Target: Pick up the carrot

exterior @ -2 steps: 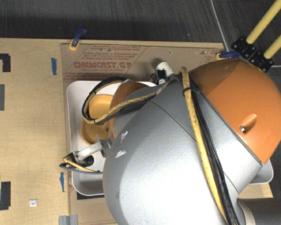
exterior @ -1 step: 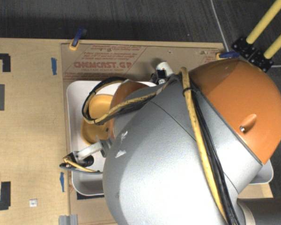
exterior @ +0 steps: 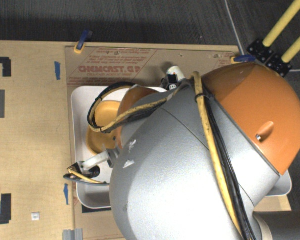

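Over the white bin [exterior: 79, 115] near the worktop's [exterior: 30, 144] far edge, my grey arm [exterior: 190, 174] blocks everything; end effector state: cannot tell.

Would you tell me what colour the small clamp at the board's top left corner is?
Yellow with blue, clamp, camera view.

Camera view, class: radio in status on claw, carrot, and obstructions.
Grey arm with orange band reaching deep over shallow white bin. Claw state cannot be judged. Carrot not identifiable. Arm body and yellow-black cables cover most of the bin.
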`<state>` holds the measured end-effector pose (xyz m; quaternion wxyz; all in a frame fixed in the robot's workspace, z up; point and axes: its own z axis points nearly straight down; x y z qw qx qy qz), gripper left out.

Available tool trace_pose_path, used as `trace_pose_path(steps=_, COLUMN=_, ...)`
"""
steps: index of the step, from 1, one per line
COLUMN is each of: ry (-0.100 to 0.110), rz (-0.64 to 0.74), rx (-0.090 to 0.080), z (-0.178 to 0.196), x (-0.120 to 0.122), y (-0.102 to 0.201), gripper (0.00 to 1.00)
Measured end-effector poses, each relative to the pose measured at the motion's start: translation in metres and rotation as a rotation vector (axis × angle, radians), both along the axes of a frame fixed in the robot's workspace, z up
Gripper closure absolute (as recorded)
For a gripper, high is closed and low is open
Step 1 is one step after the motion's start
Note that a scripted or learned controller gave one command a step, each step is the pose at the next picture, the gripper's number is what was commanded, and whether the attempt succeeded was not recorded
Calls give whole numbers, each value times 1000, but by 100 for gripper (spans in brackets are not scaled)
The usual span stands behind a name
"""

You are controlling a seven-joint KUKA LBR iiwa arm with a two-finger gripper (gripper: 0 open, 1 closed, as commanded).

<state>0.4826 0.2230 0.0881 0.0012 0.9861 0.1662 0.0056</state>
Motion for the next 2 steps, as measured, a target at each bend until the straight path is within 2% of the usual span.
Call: trace_pose_path(steps=2, ry=0, rz=0, rx=0, z=0, x=0, y=0, gripper=0)
